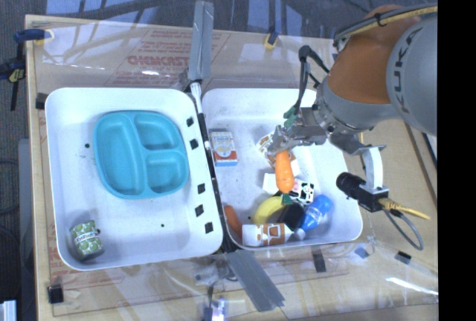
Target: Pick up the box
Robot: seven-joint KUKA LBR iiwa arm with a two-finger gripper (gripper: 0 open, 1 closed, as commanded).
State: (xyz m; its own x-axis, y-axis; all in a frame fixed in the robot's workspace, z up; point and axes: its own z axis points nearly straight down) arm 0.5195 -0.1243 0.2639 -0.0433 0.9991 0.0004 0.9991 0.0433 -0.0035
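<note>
Camera view: "KUKA" on the arm (405, 78) — pincer (286, 135) near the box (223, 148), grip unreadable.

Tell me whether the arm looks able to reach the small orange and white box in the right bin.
Probably yes: the small orange and white box lies alone beside the bin's left wall, nothing on top of it, left of the end effector.

Bright, even overhead light washes the white bins (67, 186) nearly shadowless, with glare streaks on the bench (149, 52) toward twelve o'clock, focus slightly soft.
</note>
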